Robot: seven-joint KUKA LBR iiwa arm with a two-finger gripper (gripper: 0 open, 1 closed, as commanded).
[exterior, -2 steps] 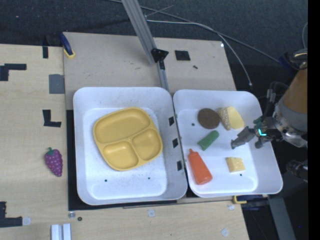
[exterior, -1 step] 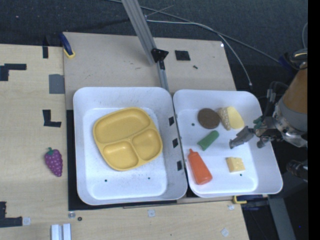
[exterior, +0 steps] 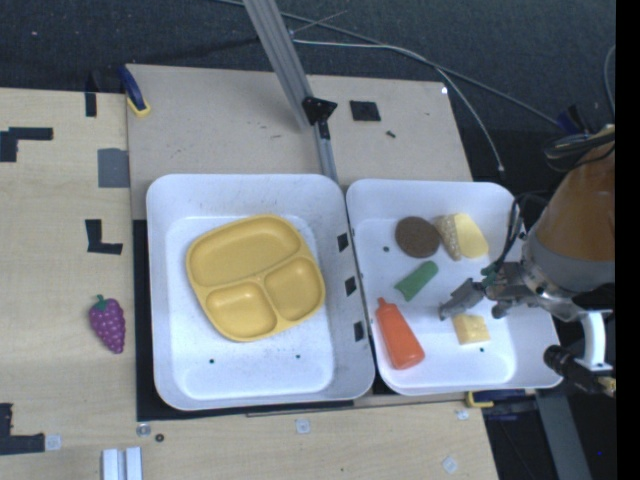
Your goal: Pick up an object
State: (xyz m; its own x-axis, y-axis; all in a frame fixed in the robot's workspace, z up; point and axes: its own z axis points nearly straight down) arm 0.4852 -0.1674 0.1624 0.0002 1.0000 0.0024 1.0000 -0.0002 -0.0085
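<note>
Where the pale wooden bench [exterior: 270, 138] meets a dark carpeted floor at the top, thin cables trail across and a grey metal pole [exterior: 275, 38] slants down to a black clamp near the bins. Black tape patches dot the bench on the left, and a purple toy grape bunch [exterior: 108, 323] lies out there on its own, well apart from everything.

Two shallow white bins sit side by side, glossy plastic with rounded corners. The left bin [exterior: 180, 368] carries a yellow divided plate [exterior: 256, 276], smooth, three compartments, tilted a little in the tray.

Over to the right bin [exterior: 440, 373], and here's the toy food: a brown round disc [exterior: 417, 236] touching a pale yellow lumpy piece [exterior: 463, 236] beside it, a green stubby cylinder [exterior: 416, 280] lying at a slant just below, an orange bottle with a red cap [exterior: 399, 334] near the bin's left wall, and a small yellow block [exterior: 472, 329], boxy and matte, towards the right side.

The arm comes in from the right, orange band showing, and the gripper [exterior: 466, 303] hangs low over the right bin, dark fingers [exterior: 455, 301] reaching leftward just above that yellow block. Whether the jaws are spread or closed, I can't tell from this angle; nothing is visibly caught between them.
</note>
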